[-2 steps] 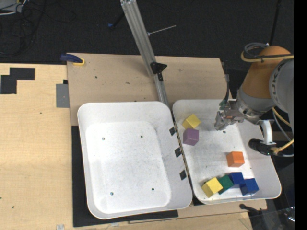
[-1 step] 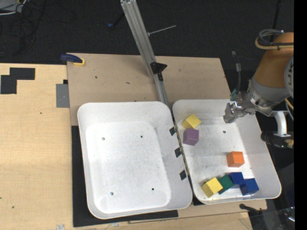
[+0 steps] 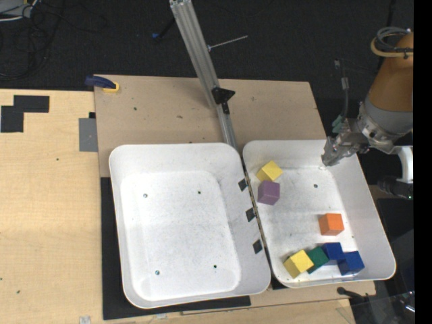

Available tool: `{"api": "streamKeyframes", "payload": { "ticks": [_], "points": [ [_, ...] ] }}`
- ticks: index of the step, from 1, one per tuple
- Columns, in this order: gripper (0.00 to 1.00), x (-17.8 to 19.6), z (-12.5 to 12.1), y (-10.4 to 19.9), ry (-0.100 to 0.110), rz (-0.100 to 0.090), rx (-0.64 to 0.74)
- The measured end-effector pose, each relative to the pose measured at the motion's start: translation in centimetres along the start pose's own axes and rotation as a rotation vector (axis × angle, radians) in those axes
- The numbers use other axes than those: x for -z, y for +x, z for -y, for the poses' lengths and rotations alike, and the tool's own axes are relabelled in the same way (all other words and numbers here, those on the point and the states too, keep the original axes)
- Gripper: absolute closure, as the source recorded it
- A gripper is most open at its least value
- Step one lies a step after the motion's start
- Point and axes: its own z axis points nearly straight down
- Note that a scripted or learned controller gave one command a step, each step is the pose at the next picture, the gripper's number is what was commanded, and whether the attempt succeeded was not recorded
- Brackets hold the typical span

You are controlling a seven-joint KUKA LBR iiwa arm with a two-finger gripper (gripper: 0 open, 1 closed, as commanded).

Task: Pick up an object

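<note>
The right bin [image 3: 364, 201] holds several blocks. A yellow cube [image 3: 270, 171] and a purple cube [image 3: 268, 192] lie near its left wall. An orange cube [image 3: 331, 224] sits toward the right. At the front lie a yellow block [image 3: 298, 262], a green block [image 3: 316, 258] and two blue blocks [image 3: 342, 258] close together. My gripper [image 3: 332, 156] hangs over the bin's far right corner, well away from all the blocks, with nothing seen between its fingers.
The left bin [image 3: 128, 181] stands beside the right one, with black clips [image 3: 250, 214] along the shared wall. A slanted aluminium bar [image 3: 201, 59] rises behind the bins. A blue and yellow clamp [image 3: 102, 83] lies at the board's far left corner.
</note>
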Motion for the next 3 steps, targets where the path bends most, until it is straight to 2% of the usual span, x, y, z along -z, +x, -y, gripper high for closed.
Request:
{"api": "streamKeyframes", "payload": {
  "ticks": [1, 3],
  "points": [
    [1.0, -0.6, 0.5, 4.9, 0.006, -0.003, 0.004],
    [1.0, 1.6, 0.3, 15.1, 0.004, -0.003, 0.004]
  ]
}}
